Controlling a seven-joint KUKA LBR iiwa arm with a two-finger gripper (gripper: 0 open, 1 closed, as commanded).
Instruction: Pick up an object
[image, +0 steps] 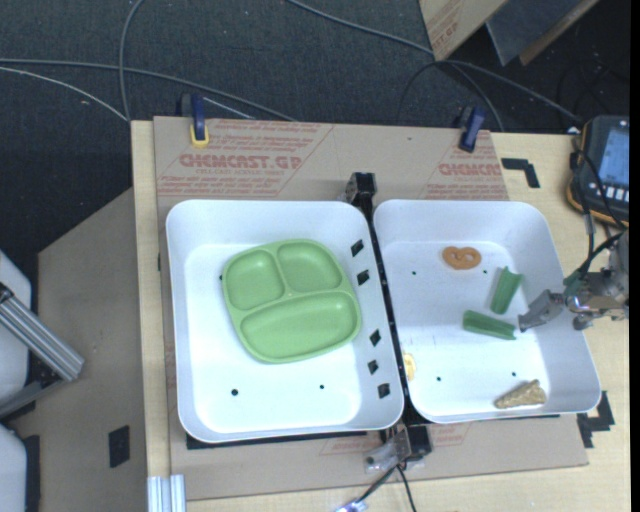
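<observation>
The gripper hangs low at the right bin's right side, its dark tip pointing left toward a green stick — tip and stick end look just about touching, though the slanted view leaves contact unclear, as it does the state of the gripper. No object can be seen in its hold. The stick lies nearly flat across the bin floor, its long axis running left to right with a slight downward tilt, so the tool meets it end-on rather than across its width. A second green piece stands just above, more upright in the view. A pretzel rests farther up the bin; a tan wedge lies near the bottom rim. In the left bin sits a green tray — well apart from the arm. A grasp here likely calls for straddling the stick's narrow side.
</observation>
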